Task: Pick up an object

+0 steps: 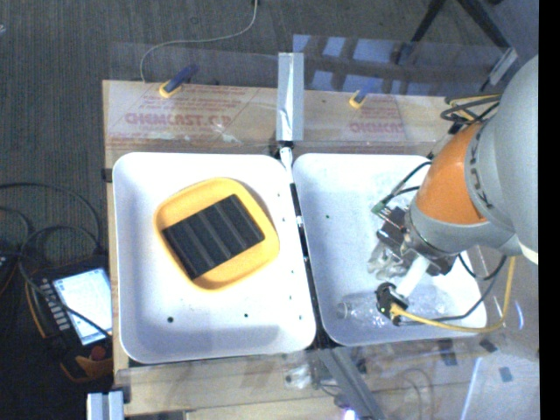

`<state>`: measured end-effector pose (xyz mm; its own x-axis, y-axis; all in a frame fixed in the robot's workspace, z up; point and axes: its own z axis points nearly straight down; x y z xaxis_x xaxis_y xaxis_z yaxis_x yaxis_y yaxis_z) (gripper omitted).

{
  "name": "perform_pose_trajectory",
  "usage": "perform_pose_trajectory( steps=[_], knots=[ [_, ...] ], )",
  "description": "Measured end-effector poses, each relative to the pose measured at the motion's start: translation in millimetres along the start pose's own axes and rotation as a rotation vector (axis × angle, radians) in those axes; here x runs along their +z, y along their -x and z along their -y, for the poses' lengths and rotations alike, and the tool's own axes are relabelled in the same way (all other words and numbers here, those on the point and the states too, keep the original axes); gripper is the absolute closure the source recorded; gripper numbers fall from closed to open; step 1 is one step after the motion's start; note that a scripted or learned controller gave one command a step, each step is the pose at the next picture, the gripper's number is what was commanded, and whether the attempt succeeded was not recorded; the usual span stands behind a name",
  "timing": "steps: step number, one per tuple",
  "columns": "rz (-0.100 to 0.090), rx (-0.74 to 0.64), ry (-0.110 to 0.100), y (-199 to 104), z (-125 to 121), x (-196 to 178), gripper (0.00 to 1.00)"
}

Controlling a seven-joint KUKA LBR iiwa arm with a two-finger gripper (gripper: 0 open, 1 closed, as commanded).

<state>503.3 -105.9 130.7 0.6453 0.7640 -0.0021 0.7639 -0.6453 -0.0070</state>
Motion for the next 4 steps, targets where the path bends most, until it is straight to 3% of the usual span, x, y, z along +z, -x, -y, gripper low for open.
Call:
perform_pose_trajectory(
  steps=[1,2,3,4],
  knots=[
    [0.001,-0.258,0.005,22,-42,-78,1.00],
    [0.001,-0.258,0.005,22,-42,-78,0.00],
    [0.003,-0.270,0.005,25,-43,-78,0.00],
    [-0.006,-0.419,0.018,11,0,40,0.00]
  ],
)
